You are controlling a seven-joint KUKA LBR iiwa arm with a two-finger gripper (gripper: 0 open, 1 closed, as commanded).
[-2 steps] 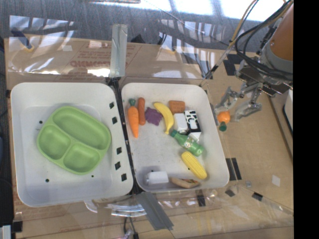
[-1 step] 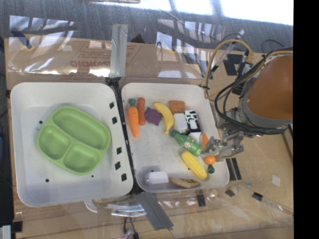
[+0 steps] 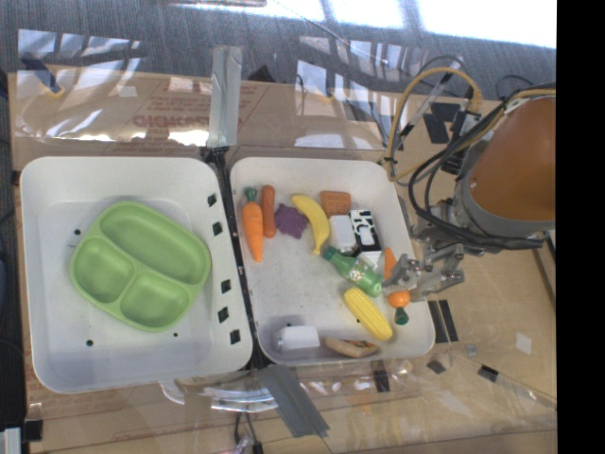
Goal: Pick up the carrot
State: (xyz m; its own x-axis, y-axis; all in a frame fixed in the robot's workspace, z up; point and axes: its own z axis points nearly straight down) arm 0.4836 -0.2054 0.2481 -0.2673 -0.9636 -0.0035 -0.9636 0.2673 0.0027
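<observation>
End effector (image 3: 416,280) beside small carrot (image 3: 398,300), grip unclear

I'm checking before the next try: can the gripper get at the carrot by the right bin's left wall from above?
Probably yes: the carrot lies uncovered, the sausage just beside it; the gripper hangs across the right bin.

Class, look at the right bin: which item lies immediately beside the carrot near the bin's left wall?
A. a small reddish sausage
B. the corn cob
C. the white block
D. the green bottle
A: the carrot lies alongside the reddish sausage, far from the other three.
</observation>
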